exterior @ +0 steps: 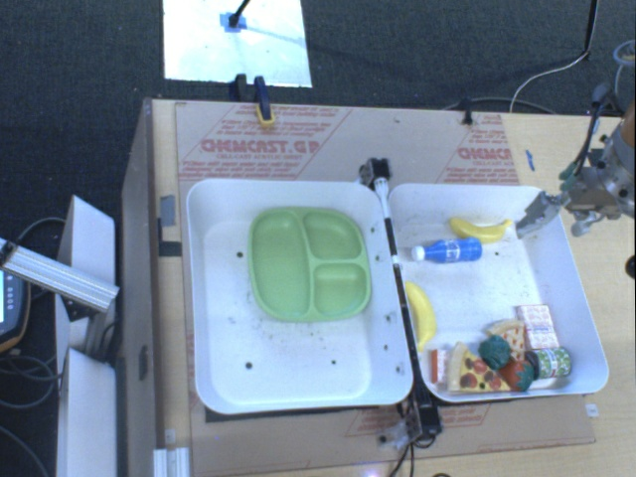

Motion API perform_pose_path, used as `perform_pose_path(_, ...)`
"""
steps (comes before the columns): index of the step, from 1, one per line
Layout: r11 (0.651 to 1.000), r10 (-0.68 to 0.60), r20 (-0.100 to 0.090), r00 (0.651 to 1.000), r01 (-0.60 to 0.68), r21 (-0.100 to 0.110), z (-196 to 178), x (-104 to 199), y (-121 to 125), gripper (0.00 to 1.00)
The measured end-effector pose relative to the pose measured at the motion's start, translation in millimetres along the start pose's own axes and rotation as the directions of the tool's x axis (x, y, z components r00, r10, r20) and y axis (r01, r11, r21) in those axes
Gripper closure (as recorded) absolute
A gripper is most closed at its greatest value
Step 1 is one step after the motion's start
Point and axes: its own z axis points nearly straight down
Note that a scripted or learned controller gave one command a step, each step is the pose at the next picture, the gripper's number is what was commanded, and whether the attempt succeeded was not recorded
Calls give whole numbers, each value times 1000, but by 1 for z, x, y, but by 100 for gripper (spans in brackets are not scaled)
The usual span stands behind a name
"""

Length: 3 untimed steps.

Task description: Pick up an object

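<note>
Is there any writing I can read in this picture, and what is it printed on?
"CHEMCAST GP": red print on the brown sheet under the bins, behind the left bin.
The same red print repeats near the right bin, cut off and too blurred to read.
Blue bottle: label too small to read.
Small box and can: print too small to read.

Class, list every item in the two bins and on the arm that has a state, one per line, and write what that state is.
Green divided plate: flat, right way up, left bin.
Blue bottle: on its side, right bin.
Banana: lying beside the bottle.
Second banana: lying by the divider.
Pizza slice: lying flat, near corner.
Small can: on its side.
Pincer: over the right bin's far edge, holding nothing visible.
</note>
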Motion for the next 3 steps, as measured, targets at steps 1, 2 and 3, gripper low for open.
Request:
perform_pose_path(1, 1000, -1, -1, 1000, 1, 1, 78, 40, 68, 0)
perform_pose_path(2, 1000, -1, 0, 1000, 1, 2, 188, 24, 102, 0)
perform_pose_path(3, 1000, -4, 1, 1000, 4, -3, 176, 24, 103, 100)
